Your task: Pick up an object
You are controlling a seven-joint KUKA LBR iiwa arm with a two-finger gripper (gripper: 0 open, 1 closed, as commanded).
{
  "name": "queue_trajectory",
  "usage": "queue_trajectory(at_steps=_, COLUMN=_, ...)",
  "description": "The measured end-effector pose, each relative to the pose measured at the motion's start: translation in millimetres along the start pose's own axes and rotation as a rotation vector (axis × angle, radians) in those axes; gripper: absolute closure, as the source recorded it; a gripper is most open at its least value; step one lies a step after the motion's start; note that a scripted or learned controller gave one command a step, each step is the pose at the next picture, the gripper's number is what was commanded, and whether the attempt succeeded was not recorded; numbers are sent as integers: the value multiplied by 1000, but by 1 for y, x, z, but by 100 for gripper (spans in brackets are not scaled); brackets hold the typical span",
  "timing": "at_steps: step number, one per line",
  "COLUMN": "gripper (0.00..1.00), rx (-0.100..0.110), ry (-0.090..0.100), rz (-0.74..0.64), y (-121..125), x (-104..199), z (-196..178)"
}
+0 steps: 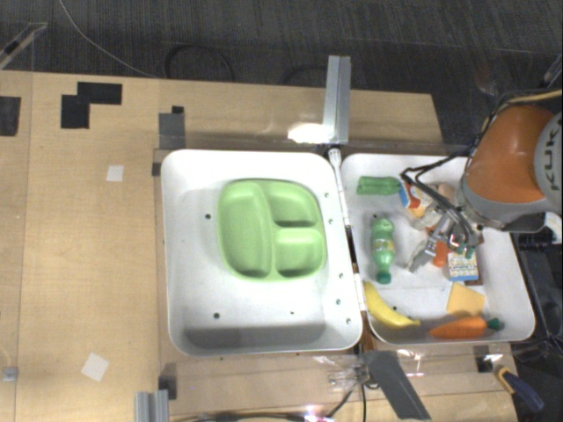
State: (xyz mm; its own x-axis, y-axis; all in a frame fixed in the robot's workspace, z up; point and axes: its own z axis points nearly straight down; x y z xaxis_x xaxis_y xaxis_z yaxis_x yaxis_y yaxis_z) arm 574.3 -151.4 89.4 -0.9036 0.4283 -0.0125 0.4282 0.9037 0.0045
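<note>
Your left bin (180,262) carries a green sectioned tray (268,229), lying flat near its middle; your right bin (521,316) is crowded. A green bottle (382,250) lies left of centre there, with a flat green packet (378,185) above it near the far wall; a banana (385,309) curves along the near left corner; an orange carrot (461,327) lies along the near wall, touching a yellow wedge (465,300) just above it; a small printed box (464,265) sits above the wedge.

The gripper (433,251) hangs over the middle of the right bin, between the bottle and the printed box, with loose black cables across it; you cannot tell how wide the claw stands, since wrist and clutter blur together. The orange band (513,160) hides the bin's far right corner; orange and blue items (413,200) beside the wrist are too covered to name.
</note>
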Motion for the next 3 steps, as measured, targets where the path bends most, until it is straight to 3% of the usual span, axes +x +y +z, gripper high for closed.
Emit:
queue_trajectory(at_steps=1, gripper=100, rx=-4, ry=-18, rz=-5, y=3, x=-5, z=-15)
queue_trajectory(at_steps=2, gripper=100, rx=-2, ry=-6, rz=-99, y=48, x=-40, z=-117)
queue_trajectory(at_steps=3, gripper=0, rx=1, ry=2, rz=-98, y=46, x=-39, z=-112)
